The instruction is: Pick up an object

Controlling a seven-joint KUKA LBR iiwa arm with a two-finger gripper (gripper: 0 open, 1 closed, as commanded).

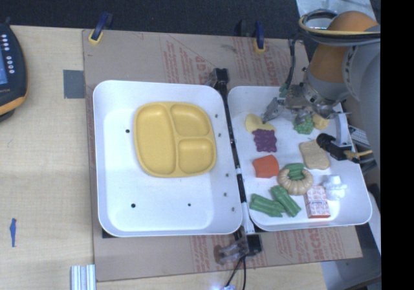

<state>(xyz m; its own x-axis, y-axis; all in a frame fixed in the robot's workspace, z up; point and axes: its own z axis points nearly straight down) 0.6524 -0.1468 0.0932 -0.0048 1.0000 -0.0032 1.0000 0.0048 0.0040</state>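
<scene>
Two white bins sit side by side on the table [45, 172], their inner rims nearly touching along a dark hinge strip. The left bin [116, 204] carries a yellow divided plate [174, 138] toward its 12 o'clock half, with bare white floor all along its 6 o'clock edge and a broad margin at 9 o'clock. The right bin [362, 208] is crowded — a yellow piece [253, 122] and a purple grape cluster [264, 140] near its 10 o'clock corner, an orange-red block [266, 166] at centre, a tan ring [295, 180] lying on a green piece, green bean pods [275, 204] at 6 o'clock, a small red-and-white box [317, 203] at 5 o'clock, and a tan bread slice [314, 155] toward 3 o'clock. Open floor there is scant, mostly along the 12 o'clock rim. The arm [339, 49] comes in at 2 o'clock, its orange band uppermost, wrist pointing down into the bin's 1 o'clock corner. The tool [291, 109] hangs low there — its prongs look splayed apart, with nothing seen between them. A green broccoli piece [304, 125] lies just beside it at 4 o'clock.
</scene>
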